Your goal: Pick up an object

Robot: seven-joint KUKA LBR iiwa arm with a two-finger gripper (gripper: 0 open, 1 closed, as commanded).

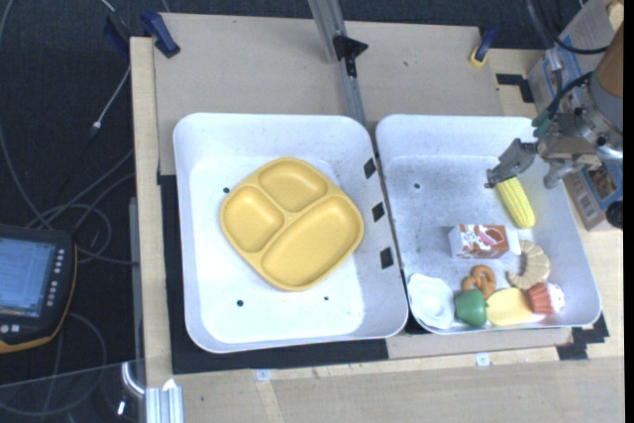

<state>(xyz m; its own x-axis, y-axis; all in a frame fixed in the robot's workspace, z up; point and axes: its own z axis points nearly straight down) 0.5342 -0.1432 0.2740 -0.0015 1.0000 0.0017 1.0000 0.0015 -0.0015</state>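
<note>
Fingers (507, 163) of the gripper (530, 165) stood apart above the corn cob (516, 201), seemingly not touching it.

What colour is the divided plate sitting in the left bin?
Yellow. The three-compartment plastic plate in the left white bin shows plainly in the camera view.

Yellow divided plate (291, 235) in left bin (198, 312); tablet (30, 284) at far left.

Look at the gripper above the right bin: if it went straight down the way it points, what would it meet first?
Most likely the yellow corn cob, which lies just below the gripper. From this slanted view depth is unclear, so it could instead land on the right bin floor beside it.
</note>
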